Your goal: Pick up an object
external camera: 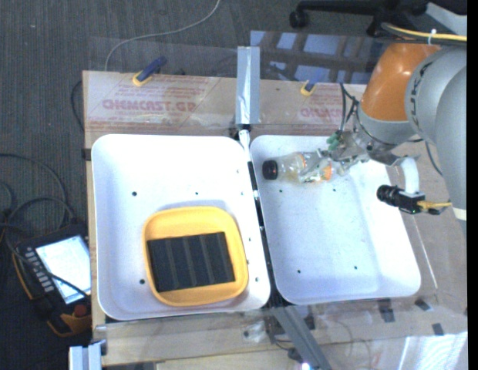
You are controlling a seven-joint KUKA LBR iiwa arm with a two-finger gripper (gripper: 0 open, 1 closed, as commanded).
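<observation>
Nearest, yellow tray [195, 255] lay flat in left bin [123, 168]; clear bottle [297, 166] lay on its side by right bin's [339, 237] far wall; tool [345, 146] hovered at its end, presumably for grasping; finger state impossible to tell.

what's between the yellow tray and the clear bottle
In the camera view, the raised rims where the two white bins meet run between the yellow tray and the clear bottle, plus bare white floor of each bin on either side.

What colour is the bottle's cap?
Black, on the clear bottle lying in the right bin, camera view.
</observation>
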